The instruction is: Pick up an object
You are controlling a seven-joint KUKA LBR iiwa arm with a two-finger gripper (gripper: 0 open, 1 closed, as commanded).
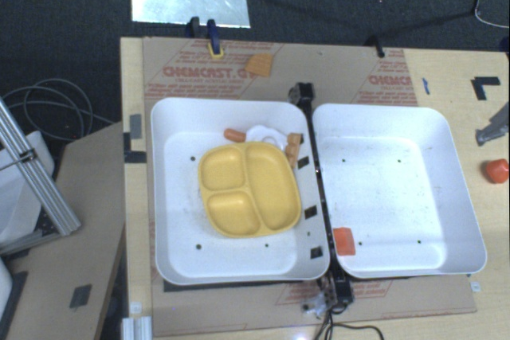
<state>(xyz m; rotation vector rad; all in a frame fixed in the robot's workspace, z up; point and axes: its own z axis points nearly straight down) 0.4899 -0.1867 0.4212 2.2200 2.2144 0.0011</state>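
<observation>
Camera view, yellow tray mid left bin, orange block at right bin's near-left edge

Red "CHEMCAST" lettering, partly covered, on brown protective sheet

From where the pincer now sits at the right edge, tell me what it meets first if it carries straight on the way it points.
The pincer points left and slightly down, toward the right bin. That bin's right rim looks first in line, then its bare floor. Its height is unclear, so it might pass over the rim.
</observation>
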